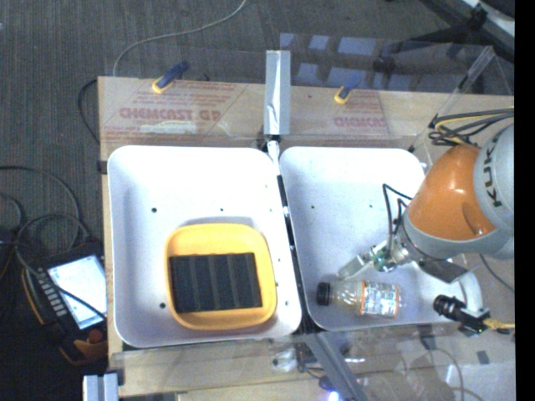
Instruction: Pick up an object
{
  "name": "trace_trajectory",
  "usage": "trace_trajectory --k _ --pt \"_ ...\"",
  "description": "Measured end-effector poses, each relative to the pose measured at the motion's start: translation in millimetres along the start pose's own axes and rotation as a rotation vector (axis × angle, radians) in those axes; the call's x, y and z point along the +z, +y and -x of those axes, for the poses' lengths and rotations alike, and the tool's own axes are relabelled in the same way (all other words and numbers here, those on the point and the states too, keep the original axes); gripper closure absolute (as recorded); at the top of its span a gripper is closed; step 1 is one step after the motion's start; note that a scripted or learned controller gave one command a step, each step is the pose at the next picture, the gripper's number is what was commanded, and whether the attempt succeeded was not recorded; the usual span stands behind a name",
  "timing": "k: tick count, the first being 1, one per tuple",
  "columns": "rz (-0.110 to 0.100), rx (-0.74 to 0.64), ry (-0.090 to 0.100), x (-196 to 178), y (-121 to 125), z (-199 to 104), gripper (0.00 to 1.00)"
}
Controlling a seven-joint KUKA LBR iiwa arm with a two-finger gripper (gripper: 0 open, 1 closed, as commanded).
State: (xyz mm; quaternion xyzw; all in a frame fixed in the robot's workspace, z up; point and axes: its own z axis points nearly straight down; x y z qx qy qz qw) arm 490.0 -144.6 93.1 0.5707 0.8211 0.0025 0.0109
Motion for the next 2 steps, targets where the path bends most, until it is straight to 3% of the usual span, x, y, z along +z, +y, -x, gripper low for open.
trace_trajectory --k 1,2 --pt "-0.018 0.245 0.013 -24 -10 13 0.00" --pt "-0.023 0.557 0.008 -51 32 39 0.00"
